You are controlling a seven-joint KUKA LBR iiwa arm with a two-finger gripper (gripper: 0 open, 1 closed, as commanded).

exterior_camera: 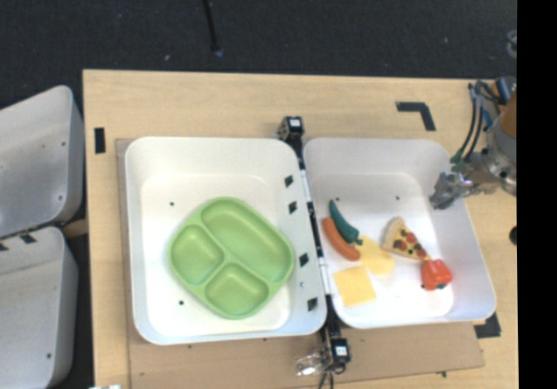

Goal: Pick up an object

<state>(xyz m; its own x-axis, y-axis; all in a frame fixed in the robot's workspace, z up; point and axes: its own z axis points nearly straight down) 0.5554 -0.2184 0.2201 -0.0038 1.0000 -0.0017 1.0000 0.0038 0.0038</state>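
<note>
I see my hand (446,190) hanging at the right white plastic bin's (365,157) far right rim, its grip impossible to judge, with the toy pizza slice (405,240) and red toy pepper (436,273) just below-left of it.

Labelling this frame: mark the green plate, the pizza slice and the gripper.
green plate (231,255): camera view, divider ridge at its middle.
pizza slice (404,239): camera view, middle of its topping.
gripper (442,191): camera view, its tip.
</note>
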